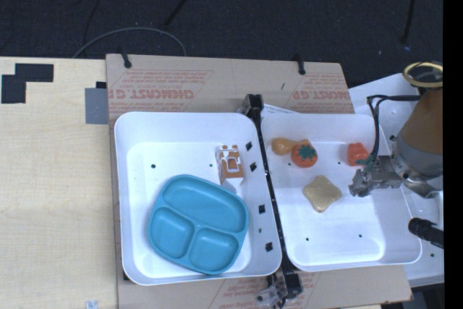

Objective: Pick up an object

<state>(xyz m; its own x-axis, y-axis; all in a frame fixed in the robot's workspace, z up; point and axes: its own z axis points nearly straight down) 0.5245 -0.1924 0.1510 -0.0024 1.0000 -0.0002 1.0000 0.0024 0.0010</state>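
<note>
Claw hangs just right of tan piece

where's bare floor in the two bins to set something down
Right bin: the whole near half, below the tan piece. Left bin: the far-left corner, above the blue divided plate. Crowded: the right bin's far half, with the pear-shaped toy, tomato, orange piece and gripper.

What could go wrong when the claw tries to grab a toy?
The claw sits near the right bin's wall, so it might bump the rim. The red toy lies close to that wall, leaving little room to grip it. The flat tan piece may be too low and could slip away.
</note>
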